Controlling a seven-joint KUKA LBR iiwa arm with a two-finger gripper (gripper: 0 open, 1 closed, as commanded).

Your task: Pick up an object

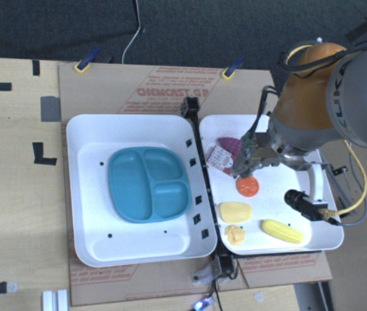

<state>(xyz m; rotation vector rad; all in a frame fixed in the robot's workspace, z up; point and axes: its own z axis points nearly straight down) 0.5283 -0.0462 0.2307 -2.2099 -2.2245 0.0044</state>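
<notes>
Gripper (243, 168) sits low in the right shallow white bin (329, 241), just above the round orange-red toy tomato (248, 186) and beside a purple toy piece (232, 145); open or closed, cannot tell. Likely target is the tomato. Advice: centre over it and descend straight, avoiding the pale yellow block (234, 211) nearby.

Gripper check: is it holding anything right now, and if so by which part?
Cannot tell. The gripper hangs low in the right bin, just above the orange-red round piece, beside a small packet.
</notes>
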